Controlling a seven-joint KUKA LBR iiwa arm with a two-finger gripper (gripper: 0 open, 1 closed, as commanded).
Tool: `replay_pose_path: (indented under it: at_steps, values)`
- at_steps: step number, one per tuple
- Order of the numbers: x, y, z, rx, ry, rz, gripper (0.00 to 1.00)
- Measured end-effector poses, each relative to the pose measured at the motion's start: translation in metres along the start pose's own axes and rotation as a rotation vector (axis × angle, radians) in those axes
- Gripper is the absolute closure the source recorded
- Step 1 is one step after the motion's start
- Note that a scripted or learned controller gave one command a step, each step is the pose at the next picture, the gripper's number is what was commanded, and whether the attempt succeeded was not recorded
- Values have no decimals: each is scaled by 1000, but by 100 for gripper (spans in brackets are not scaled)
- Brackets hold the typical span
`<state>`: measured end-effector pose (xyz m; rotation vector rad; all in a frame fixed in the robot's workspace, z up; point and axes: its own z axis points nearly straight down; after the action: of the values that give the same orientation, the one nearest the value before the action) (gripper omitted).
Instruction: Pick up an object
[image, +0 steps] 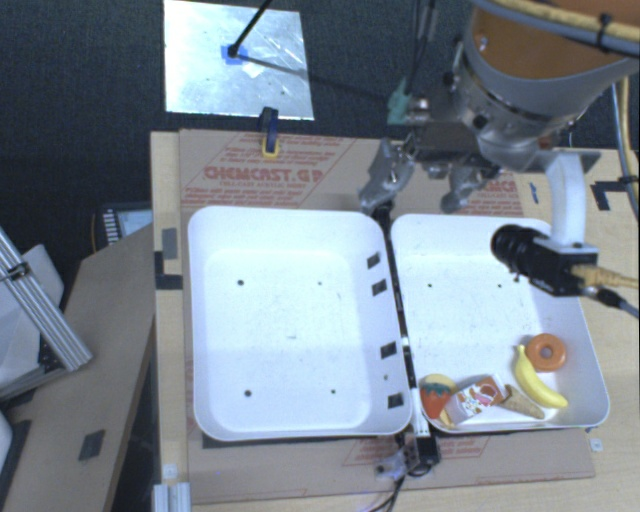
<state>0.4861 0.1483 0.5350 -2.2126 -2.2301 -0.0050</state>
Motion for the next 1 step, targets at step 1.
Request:
replay_pose_path:
  at_steps: [1]
  values:
    - [20, 0, 0, 0, 0, 1, 0]
